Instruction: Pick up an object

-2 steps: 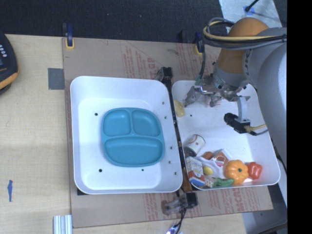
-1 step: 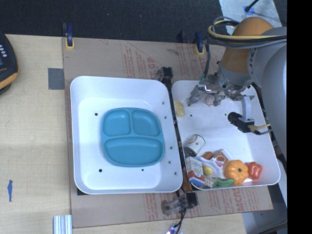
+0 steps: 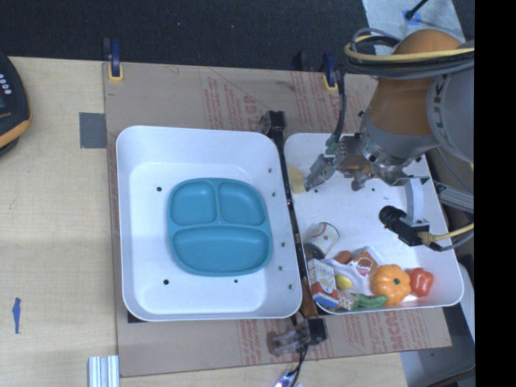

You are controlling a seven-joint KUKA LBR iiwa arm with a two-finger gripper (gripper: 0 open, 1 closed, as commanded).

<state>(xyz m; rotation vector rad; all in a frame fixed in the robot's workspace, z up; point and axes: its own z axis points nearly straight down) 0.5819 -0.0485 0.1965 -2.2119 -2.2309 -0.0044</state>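
Observation:
My gripper (image 3: 317,172) hangs over the upper left part of the right bin (image 3: 447,240), open, with nothing between its fingers. A small pale yellow piece (image 3: 298,183) lies just left of it against the bin's left wall. Along the bin's near edge lies a heap of objects: an orange pumpkin (image 3: 391,283), a red pepper (image 3: 421,281), a green piece (image 3: 368,301), a small yellow piece (image 3: 345,282), a printed packet (image 3: 322,277) and a round cup-like thing (image 3: 323,236). The gripper is well apart from the heap.
The left bin (image 3: 137,216) holds a blue divided plate (image 3: 219,226). The grey arm (image 3: 403,103) with cables covers the right bin's far right. A black part with a cable (image 3: 401,222) sticks out over that bin's middle right. A dark device (image 3: 10,103) sits at the bench's far left.

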